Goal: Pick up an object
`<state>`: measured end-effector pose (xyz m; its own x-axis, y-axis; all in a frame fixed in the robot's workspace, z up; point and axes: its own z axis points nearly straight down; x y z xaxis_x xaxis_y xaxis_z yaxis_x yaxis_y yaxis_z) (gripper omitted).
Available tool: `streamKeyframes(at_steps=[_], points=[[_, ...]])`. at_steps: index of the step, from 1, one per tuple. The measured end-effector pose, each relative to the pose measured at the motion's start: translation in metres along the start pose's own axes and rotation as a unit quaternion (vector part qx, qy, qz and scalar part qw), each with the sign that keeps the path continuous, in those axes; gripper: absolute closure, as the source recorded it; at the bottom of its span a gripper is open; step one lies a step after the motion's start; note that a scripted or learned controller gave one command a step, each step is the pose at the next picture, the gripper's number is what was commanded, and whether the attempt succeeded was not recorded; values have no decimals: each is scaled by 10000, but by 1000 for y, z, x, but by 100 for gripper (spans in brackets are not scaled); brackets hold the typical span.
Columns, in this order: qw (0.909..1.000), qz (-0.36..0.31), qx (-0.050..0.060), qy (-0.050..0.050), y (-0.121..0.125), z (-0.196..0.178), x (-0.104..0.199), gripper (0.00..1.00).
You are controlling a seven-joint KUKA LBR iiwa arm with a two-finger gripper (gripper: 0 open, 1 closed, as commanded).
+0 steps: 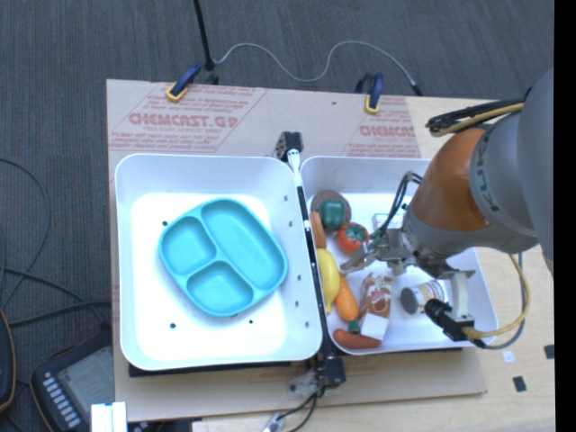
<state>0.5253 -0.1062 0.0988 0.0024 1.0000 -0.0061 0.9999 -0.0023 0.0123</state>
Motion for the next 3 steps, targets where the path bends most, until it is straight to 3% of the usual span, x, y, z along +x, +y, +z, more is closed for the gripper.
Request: streamKeyframes(at_steps=[1,2,3], points=[[10000,-5,-36,-11,-36,9,9,0],[10000,-2,-21,-1,-37,0,9,100],[10000,-17,51,23,41,-86,27,100]])
